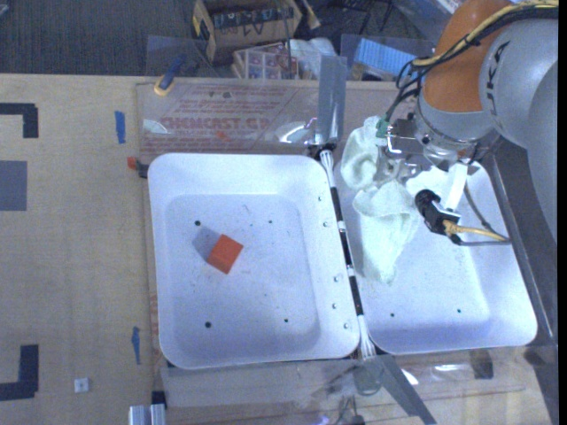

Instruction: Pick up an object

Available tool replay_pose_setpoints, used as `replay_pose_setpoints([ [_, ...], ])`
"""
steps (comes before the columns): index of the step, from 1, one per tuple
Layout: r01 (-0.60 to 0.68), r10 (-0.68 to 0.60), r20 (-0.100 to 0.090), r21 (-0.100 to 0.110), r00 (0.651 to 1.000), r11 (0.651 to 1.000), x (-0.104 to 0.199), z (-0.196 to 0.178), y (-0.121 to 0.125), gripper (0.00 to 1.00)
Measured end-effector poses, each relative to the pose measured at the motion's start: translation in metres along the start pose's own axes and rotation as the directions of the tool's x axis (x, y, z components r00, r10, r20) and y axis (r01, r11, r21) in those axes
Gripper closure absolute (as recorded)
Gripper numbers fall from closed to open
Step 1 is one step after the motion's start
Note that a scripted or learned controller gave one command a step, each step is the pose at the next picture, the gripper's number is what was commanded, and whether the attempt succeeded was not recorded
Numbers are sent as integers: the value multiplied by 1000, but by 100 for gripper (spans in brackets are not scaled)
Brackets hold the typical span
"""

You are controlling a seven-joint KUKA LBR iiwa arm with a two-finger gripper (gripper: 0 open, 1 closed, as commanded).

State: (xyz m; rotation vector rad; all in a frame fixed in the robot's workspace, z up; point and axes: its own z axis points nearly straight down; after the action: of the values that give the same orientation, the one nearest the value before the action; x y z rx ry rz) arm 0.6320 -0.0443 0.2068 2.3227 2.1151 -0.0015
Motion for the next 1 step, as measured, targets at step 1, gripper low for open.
replay_pose_setpoints([
  [1,208,-208,-1,2,978,978,24,-26,-40,100],
])
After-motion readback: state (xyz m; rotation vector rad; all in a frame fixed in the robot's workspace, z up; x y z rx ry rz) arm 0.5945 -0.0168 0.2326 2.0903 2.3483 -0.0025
